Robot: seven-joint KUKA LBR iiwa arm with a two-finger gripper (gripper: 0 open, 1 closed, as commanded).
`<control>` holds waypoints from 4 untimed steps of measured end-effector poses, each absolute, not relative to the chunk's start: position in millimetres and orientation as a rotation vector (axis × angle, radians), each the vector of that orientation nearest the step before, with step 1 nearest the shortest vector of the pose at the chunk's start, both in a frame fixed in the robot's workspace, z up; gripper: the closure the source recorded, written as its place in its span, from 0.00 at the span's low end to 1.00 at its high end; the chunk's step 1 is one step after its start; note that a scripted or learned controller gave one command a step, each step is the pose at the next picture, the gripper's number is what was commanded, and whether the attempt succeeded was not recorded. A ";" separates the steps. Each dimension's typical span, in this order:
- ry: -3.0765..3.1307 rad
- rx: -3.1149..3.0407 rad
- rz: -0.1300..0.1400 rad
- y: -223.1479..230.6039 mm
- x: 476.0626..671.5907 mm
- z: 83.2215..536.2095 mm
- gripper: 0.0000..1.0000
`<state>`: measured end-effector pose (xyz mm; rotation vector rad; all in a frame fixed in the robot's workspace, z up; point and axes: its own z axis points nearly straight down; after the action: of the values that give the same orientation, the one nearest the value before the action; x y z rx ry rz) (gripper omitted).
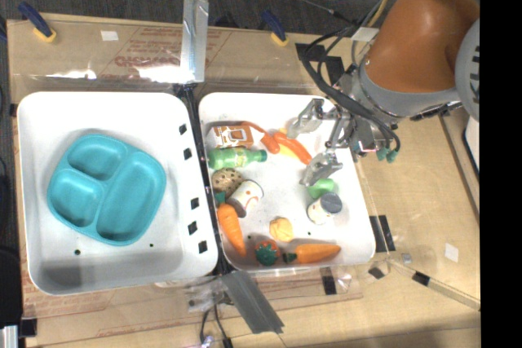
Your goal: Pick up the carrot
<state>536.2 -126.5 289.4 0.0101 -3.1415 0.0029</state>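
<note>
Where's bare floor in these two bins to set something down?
Left bin: bare strips run around the teal divided plate, widest along the near wall and the far corners. Right bin: crowded. Carrots, a green bottle and small toys line its left and near sides; the gripper hangs over the far right. One small bare patch sits mid-floor.

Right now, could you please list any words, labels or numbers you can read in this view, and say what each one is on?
None can be read.
Clear sheet behind the bins: reddish printing, too blurred to read.
Brown carton in the right bin: label too small to read.
Green bottle: label too small to read.
</note>
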 end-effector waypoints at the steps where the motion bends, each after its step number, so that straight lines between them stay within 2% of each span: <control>1: -3.115 -0.372 -0.001 -125.6 484.8 175.0 0.00; 2: -3.129 -0.283 -0.001 -100.3 476.9 91.2 0.00; 3: -3.130 -0.268 -0.001 -99.2 478.1 101.0 1.00; 4: -3.142 0.165 0.000 -44.5 478.1 192.9 1.00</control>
<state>478.1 -44.5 192.9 0.1649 -3.1417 0.0000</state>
